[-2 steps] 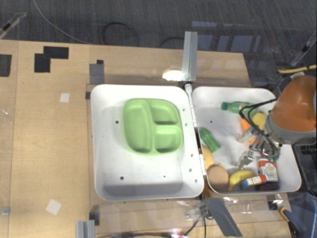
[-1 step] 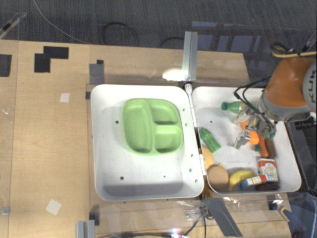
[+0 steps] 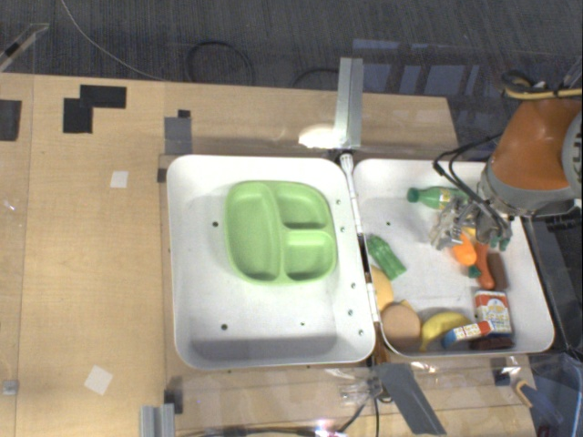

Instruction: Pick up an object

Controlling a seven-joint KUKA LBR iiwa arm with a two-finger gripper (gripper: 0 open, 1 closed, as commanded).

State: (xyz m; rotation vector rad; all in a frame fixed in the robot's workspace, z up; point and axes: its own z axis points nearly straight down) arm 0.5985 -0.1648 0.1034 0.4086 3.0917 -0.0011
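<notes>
The gripper [image 3: 470,228] is hovering over the orange carrot [image 3: 466,252] — grip state unclear — green bottle [image 3: 428,195] lying at its ten o'clock.

Bench [image 3: 82,271]: pale wood surface; carries two shallow white bins side by side; black square marks near its far left corner
Left bin [image 3: 196,335]: white, rounded corners; touches the right bin along a shared edge
Green tray [image 3: 278,230]: sits in the left bin, near its middle; three compartments, one long at the left, two smaller at the right
Right bin [image 3: 405,253]: white; its floor bare in the middle
Metal post [image 3: 349,103]: upright behind the seam between the bins
Cable [image 3: 219,57]: black loop on the dark floor beyond the bench
Floor [image 3: 273,16]: dark grey, ribbed texture
</notes>
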